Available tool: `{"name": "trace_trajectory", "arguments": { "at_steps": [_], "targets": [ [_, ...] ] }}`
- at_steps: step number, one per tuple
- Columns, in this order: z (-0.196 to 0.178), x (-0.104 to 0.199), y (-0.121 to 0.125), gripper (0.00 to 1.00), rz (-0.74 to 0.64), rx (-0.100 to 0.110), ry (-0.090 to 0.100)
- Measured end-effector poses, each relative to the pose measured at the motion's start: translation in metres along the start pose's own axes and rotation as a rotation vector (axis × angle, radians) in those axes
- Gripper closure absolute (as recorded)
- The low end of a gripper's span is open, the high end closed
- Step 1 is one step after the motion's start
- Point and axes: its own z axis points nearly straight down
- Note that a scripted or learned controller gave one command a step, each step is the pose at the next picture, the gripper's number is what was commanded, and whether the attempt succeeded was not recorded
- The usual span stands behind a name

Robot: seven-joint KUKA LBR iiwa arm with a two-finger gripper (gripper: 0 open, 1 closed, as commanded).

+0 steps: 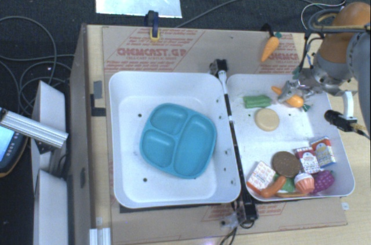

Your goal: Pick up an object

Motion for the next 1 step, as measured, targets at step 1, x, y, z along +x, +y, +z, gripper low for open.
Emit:
{"name": "trace_trajectory", "arguments": {
  "at_steps": [1],
  "targets": [
    [-0.0849, 0.0872, 0.0034, 1.00, 0.002, -0.019, -0.001]
  ]
}}
